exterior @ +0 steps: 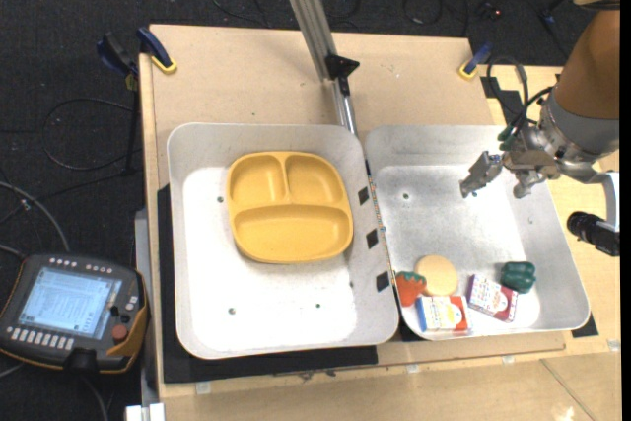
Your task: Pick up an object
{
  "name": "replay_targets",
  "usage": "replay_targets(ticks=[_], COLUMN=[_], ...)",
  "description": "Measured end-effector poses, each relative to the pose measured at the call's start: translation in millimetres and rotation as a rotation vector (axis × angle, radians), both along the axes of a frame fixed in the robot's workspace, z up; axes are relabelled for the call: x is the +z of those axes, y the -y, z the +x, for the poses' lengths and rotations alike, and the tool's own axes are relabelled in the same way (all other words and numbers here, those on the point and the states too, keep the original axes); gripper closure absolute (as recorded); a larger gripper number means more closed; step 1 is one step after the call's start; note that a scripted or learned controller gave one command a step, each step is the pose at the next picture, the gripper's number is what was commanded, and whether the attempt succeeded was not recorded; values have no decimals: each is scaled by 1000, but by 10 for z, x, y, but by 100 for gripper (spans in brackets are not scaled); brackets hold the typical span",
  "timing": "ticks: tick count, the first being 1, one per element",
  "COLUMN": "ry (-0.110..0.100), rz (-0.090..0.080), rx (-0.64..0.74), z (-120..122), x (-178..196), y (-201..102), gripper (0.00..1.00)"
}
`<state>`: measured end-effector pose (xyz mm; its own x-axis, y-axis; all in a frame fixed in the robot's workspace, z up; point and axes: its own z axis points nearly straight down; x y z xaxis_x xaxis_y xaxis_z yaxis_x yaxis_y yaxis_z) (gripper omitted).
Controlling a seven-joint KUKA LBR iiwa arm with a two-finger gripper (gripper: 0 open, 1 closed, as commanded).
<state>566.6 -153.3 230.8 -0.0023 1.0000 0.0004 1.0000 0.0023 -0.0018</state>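
I judge that I am in the approach step: the gripper (490,175) hangs over the bare upper part of the right bin (449,222), and its fingers look spread apart with nothing between them. The things I could take lie well apart from it, in a group along the near edge of this bin: a round beige piece (437,272), a small red piece (410,288), two little cartons (442,314) (491,297) and a green piece (518,275), while the yellow divided plate (290,207) sits in the left bin (197,311). For the next move I should bring the arm toward this group, choose one thing that stands a little free, perhaps the green piece, and go down over it before I close.
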Motion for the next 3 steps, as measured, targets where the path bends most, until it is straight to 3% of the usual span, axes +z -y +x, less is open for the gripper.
replay_targets(ticks=[1,3], ry=[0,-5], rz=[0,1], rx=[-1,-3], z=[0,-18], x=[1,-1287], y=[0,-31], gripper=[0,0])
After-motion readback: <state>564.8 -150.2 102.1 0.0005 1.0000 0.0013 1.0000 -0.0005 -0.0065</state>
